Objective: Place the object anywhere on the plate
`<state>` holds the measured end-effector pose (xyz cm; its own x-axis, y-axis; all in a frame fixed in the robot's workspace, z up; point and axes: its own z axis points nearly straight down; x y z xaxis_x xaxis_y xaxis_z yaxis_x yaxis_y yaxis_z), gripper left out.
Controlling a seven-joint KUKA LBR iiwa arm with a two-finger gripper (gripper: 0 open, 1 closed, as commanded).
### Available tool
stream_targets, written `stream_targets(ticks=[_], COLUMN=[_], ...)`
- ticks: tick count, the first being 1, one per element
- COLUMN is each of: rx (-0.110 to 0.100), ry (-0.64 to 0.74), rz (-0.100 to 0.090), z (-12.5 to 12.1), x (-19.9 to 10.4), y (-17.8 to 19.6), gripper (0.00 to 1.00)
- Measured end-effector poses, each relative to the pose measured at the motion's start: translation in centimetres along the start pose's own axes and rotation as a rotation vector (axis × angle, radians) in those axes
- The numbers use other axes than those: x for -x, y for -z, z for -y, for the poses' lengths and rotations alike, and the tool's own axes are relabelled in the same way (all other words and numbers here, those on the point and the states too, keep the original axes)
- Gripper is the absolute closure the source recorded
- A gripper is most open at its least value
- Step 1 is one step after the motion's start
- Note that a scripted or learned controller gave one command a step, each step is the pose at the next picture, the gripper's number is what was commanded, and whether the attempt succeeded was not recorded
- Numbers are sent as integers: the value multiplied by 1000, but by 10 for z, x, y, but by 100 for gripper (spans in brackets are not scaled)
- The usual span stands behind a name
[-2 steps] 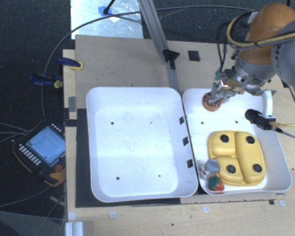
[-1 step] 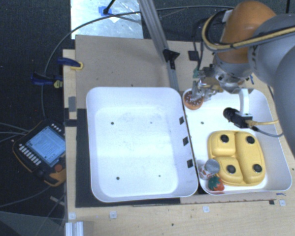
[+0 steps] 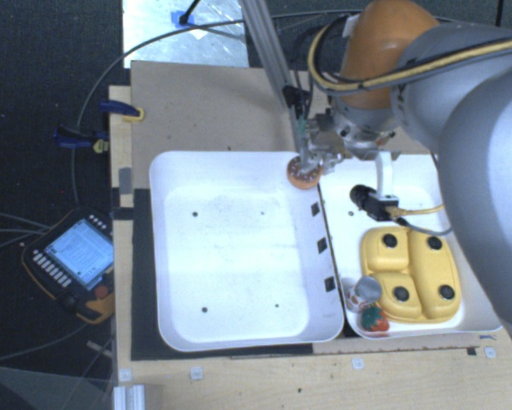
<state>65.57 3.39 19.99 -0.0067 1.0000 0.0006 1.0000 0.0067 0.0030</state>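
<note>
A yellow sectioned plate [image 3: 412, 273] lies in the right bin [image 3: 426, 171], toward its front. My gripper [image 3: 308, 164] hangs over the far end of the divide between the two bins. A small round brown object [image 3: 303, 176] sits between its fingertips and the gripper is shut on it. The object is up and to the left of the plate, well apart from it.
A small grey piece [image 3: 367, 289] and a red-and-green piece [image 3: 373, 319] lie by the plate's front left corner. The left bin [image 3: 230, 254] is to the left of the gripper. A handheld pendant [image 3: 74, 259] rests off the bench at left.
</note>
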Motion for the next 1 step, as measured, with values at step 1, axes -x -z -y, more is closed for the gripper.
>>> stream_targets(ticks=[1], rx=[0], ry=[0], rz=[-1], z=[-6], x=[-43], y=[8], gripper=[100])
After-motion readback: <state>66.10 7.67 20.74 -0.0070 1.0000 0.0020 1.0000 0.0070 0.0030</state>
